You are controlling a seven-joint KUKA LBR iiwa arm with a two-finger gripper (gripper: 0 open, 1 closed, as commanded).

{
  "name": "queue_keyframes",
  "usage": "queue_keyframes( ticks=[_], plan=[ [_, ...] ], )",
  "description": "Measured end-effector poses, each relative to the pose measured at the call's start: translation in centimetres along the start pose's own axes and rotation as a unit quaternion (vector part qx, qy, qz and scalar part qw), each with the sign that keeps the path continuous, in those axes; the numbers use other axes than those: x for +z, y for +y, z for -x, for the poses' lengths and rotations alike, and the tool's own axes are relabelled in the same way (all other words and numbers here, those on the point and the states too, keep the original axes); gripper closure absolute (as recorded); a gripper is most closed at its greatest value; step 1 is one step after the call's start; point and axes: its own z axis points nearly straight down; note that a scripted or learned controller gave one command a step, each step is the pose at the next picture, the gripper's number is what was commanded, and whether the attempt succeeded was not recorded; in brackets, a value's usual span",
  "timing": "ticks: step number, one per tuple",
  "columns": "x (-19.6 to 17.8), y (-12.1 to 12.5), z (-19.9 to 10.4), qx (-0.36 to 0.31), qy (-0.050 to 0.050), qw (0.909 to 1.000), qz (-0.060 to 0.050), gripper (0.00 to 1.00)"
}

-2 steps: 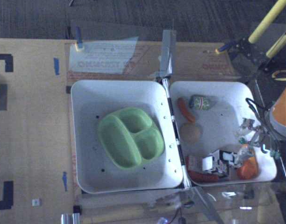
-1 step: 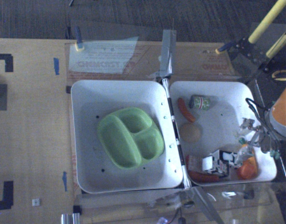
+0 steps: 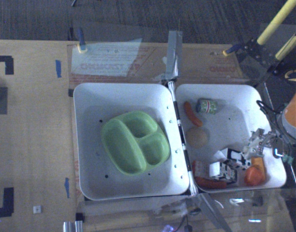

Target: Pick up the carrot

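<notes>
**Carrot lies well clear of the pincer, across the right bin**

The pincer [image 3: 258, 141] is seen low over the right bin [image 3: 235, 93], near its right wall, above a cluttered corner. Whether it is apart or together cannot be told, and nothing is seen clamped in it. Just below it lies an orange-red rounded item [image 3: 255, 174], with a black-and-white packet [image 3: 230, 161] beside that and a red sausage-like piece [image 3: 209, 181] along the near wall.

The carrot [image 3: 192, 114] is judged to be the slim orange-red piece in the far left part of the same bin, near the divider between the bins. It lies flat on the bin floor. Its long axis runs at a slant, from the upper left of the view to the lower right, one end toward the bin's far left corner and the other toward a beige round item [image 3: 197, 138] close by it. Which end is the thin tip cannot be made out. A small green can [image 3: 207, 106] lies just beside it on the right.

For the step to be done well, the pincer should be carried across the bin to the left and away from the clutter, then turned so that its closing line is set across the carrot's slanted axis. The middle of the carrot should be aimed at, so that the can and the round item are not struck.

The green divided plate [image 3: 134, 141] in the left bin [image 3: 90, 129] and the table [image 3: 32, 144] are not involved.
</notes>
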Motion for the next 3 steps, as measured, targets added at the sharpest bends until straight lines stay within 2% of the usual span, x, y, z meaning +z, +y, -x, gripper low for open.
queue_keyframes(
  ticks=[1, 2, 3],
  plan=[
    [-11.2, 4.5, -0.3, 0.010, 0.018, 0.9998, -0.003, 1.00],
    [-11.1, 4.4, -0.3, 0.011, 0.018, 0.9998, -0.003, 0.00],
    [-6.8, -0.3, 0.0, 0.018, 0.019, 0.9997, -0.004, 0.00]
  ],
)
